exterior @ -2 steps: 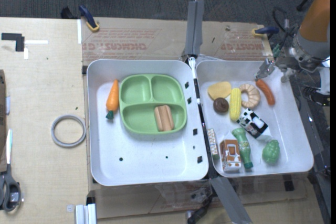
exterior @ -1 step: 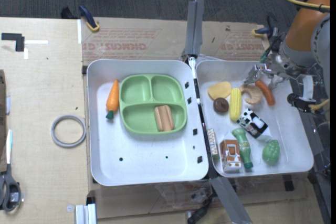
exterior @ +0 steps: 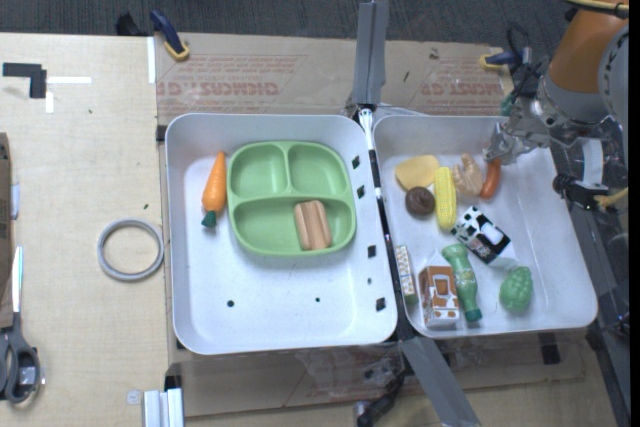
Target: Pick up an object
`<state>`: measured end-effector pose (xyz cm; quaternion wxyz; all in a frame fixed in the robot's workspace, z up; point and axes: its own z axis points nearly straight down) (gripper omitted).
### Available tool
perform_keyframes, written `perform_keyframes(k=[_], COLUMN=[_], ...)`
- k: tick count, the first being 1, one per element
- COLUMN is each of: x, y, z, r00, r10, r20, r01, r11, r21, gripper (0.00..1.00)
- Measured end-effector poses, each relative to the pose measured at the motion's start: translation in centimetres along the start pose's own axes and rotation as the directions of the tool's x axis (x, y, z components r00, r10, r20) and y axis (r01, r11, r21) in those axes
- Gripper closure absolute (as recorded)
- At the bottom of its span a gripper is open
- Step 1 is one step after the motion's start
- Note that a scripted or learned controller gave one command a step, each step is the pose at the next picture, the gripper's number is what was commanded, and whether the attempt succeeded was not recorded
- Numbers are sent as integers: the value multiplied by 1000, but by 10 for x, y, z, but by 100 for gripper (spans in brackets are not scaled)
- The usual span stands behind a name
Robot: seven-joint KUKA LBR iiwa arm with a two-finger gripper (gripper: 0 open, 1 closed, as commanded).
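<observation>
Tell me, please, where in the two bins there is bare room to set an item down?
Left bin: bare floor along the front, below the green divided plate, whose upper compartments are free; a hot dog lies in the lower one. A toy carrot borders the plate's left. Right bin: crowded around the corn cob; bare only along the right wall.

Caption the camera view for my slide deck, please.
KUKA arm's gripper poised over toy food in the right bin; left bin holds a green plate.
</observation>
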<state>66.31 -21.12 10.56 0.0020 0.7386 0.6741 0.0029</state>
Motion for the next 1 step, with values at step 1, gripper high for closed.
perform_keyframes(k=[1], x=[42], y=[-6], z=[-152], r00=[999], r10=[-42], r20=[3], r01=[42], r11=[999], r21=[6], gripper=[100])
